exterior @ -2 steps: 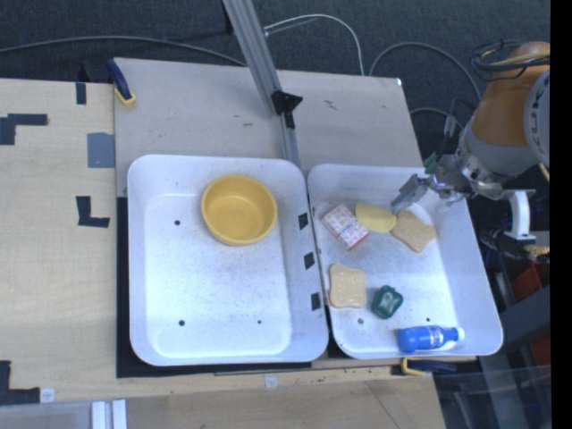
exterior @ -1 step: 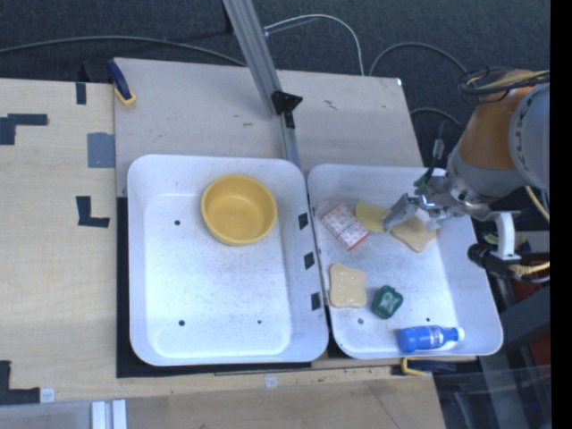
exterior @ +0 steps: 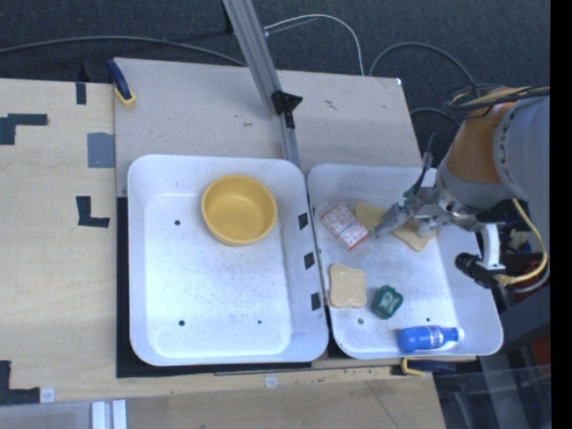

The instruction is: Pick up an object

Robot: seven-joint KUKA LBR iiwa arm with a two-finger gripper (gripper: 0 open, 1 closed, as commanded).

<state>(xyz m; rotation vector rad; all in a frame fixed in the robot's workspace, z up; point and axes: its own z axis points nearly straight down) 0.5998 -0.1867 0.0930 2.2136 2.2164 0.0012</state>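
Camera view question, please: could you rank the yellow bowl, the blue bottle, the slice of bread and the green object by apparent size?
Largest to smallest:
1. yellow bowl
2. blue bottle
3. slice of bread; covers about as much as the bottle, so unsure
4. green object

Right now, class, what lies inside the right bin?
In the right bin: patterned packet, yellow wedge, toast slice, green object, blue bottle. The gripper partly covers a tan piece.
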